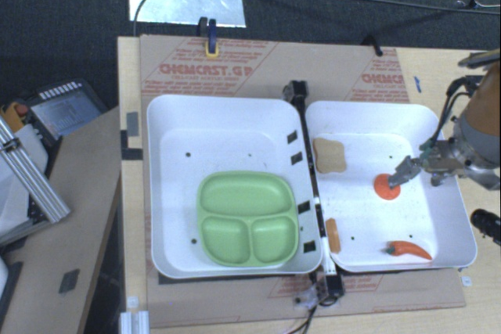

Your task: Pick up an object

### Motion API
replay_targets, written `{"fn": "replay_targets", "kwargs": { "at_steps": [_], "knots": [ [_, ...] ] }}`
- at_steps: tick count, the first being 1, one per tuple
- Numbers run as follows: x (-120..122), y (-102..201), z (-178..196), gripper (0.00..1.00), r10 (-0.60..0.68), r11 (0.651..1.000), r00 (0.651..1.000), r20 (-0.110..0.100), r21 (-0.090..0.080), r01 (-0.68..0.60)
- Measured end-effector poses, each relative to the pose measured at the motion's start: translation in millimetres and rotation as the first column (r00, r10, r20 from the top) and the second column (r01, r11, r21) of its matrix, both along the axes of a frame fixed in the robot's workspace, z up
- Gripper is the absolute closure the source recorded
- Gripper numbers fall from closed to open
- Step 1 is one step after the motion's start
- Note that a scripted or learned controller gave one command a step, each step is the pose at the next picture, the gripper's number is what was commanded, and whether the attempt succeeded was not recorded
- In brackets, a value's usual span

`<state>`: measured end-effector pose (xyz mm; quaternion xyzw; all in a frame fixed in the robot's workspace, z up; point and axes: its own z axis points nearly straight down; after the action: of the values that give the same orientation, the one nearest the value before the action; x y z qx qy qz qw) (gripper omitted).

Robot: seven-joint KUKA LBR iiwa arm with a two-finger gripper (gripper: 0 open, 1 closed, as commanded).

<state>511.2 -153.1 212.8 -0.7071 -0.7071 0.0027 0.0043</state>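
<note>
The right bin holds a tan slice of bread, an orange-red round piece, an orange carrot-like piece and a small sausage-like piece. My gripper reaches in from the right, low over this bin. It is open, with its left fingertip at the upper right edge of the round piece. Nothing sits between the fingers.
A green divided plate lies in the left bin. The bins meet at a black-clipped divider. The grey arm hangs over the right bin's right rim. Cardboard lies under both bins.
</note>
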Motion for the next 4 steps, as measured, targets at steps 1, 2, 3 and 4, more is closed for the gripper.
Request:
{"fn": "replay_targets", "kwargs": {
  "at_steps": [1, 2, 3, 4],
  "knots": [
    [2.7, 0.3, 5.6, 0.00, 0.003, 1.000, 1.000, 0.011, -0.002, -0.003],
    [-6.6, 0.5, -42.4, 0.00, 0.001, 1.000, 1.000, 0.008, -0.002, -0.001],
    [-8.8, 5.7, -104.2, 0.00, 0.001, 1.000, 1.000, 0.007, -0.001, -0.001],
    [-8.6, 6.0, -129.6, 0.00, 0.001, 1.000, 1.000, 0.009, -0.001, -0.001]
  ]
}}
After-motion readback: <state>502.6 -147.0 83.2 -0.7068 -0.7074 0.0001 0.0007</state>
